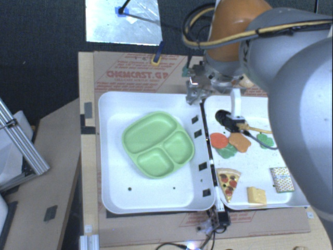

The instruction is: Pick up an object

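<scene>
Nearest in the right bin (291, 204) lie a toy pizza slice (228, 182), a yellow cheese block (256, 195) and a small patterned packet (281, 179). Beyond them sit an orange piece (240, 141) on green (227, 151) and red ones (all touching). The left bin (112, 181) holds a green divided plate (157, 144). Farthest, the gripper (196, 95) hangs over the bins' far shared edge, its state impossible to tell.

Green divided plate (157, 144) lies in left bin (112, 191); toy food fills right bin (260, 105).

grey arm (orange-banded wrist) reaches from right, pincer (196, 94) pointing down.
</scene>
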Tool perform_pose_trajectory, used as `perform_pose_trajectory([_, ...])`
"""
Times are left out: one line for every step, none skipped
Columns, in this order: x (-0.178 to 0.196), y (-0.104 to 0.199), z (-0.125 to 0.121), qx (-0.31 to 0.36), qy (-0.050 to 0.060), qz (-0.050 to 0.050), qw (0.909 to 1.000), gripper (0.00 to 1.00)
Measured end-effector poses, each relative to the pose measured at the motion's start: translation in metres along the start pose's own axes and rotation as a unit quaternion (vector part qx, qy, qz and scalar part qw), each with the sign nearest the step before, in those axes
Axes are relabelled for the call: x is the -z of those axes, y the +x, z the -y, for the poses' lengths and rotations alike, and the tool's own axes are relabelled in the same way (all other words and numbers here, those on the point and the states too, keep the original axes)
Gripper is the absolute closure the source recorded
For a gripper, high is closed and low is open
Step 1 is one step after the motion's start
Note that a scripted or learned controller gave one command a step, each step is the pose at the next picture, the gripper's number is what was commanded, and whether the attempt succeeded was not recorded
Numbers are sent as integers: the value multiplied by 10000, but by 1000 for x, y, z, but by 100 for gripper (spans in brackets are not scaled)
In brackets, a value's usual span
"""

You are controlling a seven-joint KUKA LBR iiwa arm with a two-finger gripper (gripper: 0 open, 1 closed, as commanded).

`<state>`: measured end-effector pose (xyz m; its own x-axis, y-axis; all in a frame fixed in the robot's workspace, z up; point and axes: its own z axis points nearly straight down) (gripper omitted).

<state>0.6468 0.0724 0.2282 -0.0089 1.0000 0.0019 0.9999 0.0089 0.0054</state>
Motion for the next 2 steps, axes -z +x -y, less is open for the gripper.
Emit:
perform_pose_trajectory([-13,8,2,-15,22,12,10000,100])
perform_pose_trajectory([1,1,-2,-34,12,10,10000,100])
